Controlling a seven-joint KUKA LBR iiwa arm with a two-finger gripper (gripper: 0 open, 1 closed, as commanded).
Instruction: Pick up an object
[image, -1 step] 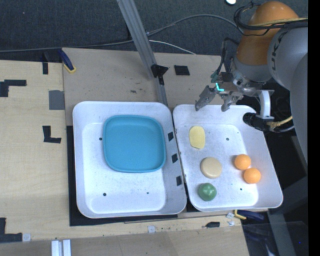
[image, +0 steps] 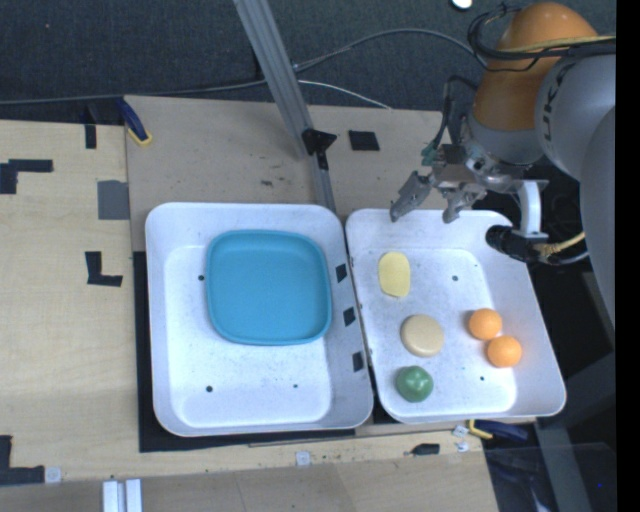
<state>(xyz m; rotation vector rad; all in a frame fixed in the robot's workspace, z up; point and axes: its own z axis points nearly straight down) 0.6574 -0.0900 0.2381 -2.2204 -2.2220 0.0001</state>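
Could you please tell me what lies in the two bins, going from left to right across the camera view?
Blue plate in the left bin → in the right bin: yellow oval piece → green ball → beige round piece → two orange balls.

arm: cut off by the top and right edges; only the wrist end and orange band show
right bin: far rim partly covered by the gripper
metal pole: upper end runs out at the top edge
cables: ends lost at the top edge and behind the arm
bench: cut off at the left and bottom edges
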